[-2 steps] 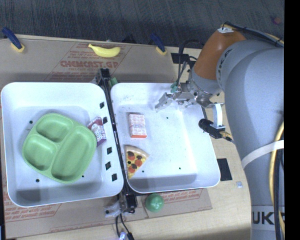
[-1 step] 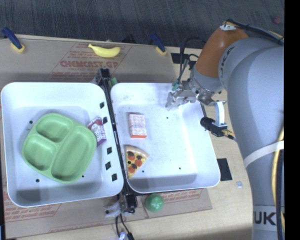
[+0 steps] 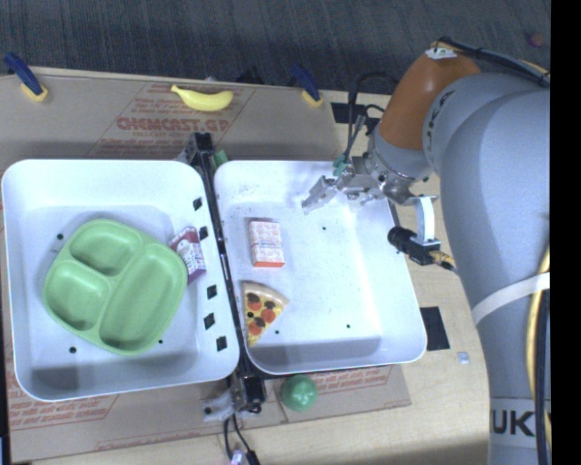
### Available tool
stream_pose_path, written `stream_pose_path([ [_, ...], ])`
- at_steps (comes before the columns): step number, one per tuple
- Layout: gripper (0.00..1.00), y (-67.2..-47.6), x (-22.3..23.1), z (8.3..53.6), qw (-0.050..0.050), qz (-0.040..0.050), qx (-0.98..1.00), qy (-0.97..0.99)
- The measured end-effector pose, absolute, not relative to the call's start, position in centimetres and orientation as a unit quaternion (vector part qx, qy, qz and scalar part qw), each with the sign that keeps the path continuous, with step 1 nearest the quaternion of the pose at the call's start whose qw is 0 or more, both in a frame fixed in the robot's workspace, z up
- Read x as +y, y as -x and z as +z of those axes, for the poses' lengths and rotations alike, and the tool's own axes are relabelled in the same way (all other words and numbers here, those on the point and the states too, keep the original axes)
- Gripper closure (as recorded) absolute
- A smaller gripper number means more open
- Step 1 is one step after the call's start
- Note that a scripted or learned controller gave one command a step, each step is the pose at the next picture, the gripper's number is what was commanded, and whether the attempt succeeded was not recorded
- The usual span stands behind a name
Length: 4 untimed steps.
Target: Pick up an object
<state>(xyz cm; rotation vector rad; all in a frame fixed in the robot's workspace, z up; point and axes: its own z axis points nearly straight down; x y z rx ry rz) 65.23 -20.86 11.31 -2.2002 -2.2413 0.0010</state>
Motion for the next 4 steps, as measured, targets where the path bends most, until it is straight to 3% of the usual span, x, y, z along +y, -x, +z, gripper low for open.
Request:
stream_pose_path([
  [1, 1.0, -65.3, -20.8, 12.4, -0.001, 0.0002, -0.715, 0.699],
  [2, 0.0, -65.3, -20.8, 12.4, 0.0, 0.0002, -0.715, 0.699],
  [3, 0.0, -55.7, -17.5, 9.7, 0.002, 0.0017, -0.709, 0.705],
  [4, 0.0, -61.9, -15.7, 9.2, 0.001, 0.0005, -0.709, 0.705],
])
